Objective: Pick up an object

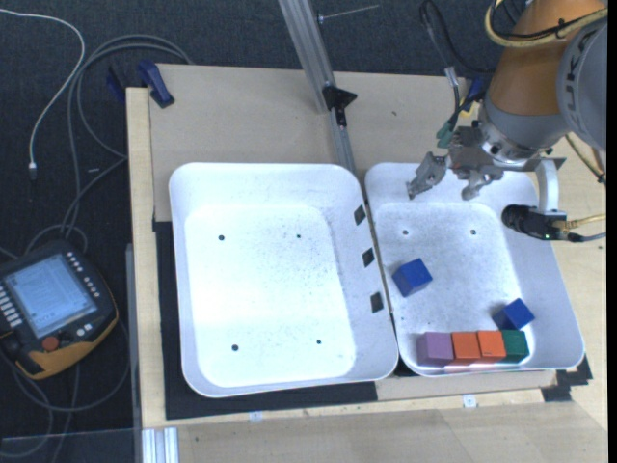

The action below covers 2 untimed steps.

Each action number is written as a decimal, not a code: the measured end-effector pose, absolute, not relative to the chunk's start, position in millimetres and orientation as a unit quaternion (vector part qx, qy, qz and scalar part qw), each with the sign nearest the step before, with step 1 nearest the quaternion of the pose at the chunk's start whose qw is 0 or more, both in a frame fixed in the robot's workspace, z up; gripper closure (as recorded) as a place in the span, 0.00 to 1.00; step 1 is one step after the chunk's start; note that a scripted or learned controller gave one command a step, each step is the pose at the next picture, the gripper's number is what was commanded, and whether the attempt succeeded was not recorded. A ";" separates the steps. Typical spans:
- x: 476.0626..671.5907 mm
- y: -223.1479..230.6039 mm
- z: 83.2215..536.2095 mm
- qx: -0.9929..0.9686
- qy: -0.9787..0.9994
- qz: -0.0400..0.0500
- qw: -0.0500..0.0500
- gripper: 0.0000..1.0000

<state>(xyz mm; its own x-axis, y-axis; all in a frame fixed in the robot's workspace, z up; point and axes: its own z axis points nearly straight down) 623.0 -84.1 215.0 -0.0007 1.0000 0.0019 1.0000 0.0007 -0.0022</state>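
In the right bin point(540, 258) a blue cube point(413, 277) lies near the left wall. A smaller blue cube point(518, 313) sits toward the front right corner. Along the front wall stand a purple block point(437, 347), an orange block point(466, 345), a second orange block point(490, 343) and a green block point(515, 344) in a row. My gripper point(448, 182) hovers over the back edge of the right bin, open, with nothing between its fingers point(422, 179). It is well behind the blue cube and apart from every block.
The left bin point(193, 210) lies beside the right one, with black clips point(367, 257) along the shared wall. A slanted metal post point(307, 37) rises behind the bins. A pendant point(48, 302) and cables lie on the floor at the left.
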 end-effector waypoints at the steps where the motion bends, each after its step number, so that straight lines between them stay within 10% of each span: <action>1: 606.5 -126.9 137.5 -0.708 -0.706 0.003 0.004 0.00; 2: 564.6 -78.7 117.8 -0.706 -0.708 0.001 0.004 0.00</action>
<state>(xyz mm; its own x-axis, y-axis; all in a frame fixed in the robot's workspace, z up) 564.6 -78.7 117.8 -0.0031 1.0000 0.0044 1.0000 0.0031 -0.0080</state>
